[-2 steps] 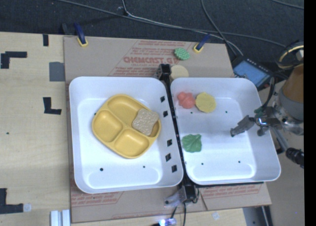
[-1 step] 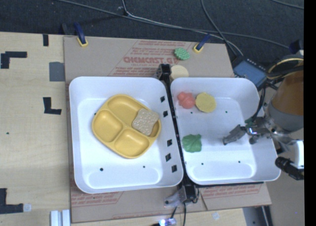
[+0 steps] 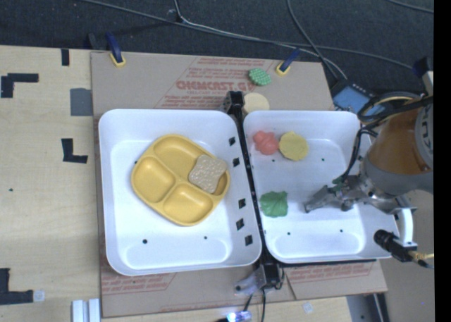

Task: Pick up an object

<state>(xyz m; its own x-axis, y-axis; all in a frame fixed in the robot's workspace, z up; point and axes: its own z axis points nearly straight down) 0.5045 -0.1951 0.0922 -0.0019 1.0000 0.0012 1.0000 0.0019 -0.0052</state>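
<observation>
1. As we look down on the desk (image 3: 42, 172), we see two shallow white bins side by side: the left bin (image 3: 116, 194) and the right bin (image 3: 317, 243).
2. The left bin holds a yellow divided plate (image 3: 165, 180) with a tan cracker-like piece (image 3: 208, 172) resting on its right side.
3. The right bin holds three small things: a pink piece (image 3: 265, 142) and a yellow round piece (image 3: 293, 146) near its far wall, almost touching each other, and a green piece (image 3: 273, 203) alone near the dividing wall.
4. The arm (image 3: 398, 151) reaches in from the right, and its end effector (image 3: 313, 204) hangs low over the right bin's floor, tip pointing left toward the green piece but clearly apart from it.
5. We cannot tell whether the end effector is open or closed; nothing shows between its fingers.
6. We judge the green piece the likeliest target. To do this well, we would centre over it, descend straight until the fingers straddle it, and keep clear of the dividing wall before closing.
7. A green disc (image 3: 259, 75) and a pale disc (image 3: 256, 102) lie outside the bins, on the cardboard behind them.
</observation>
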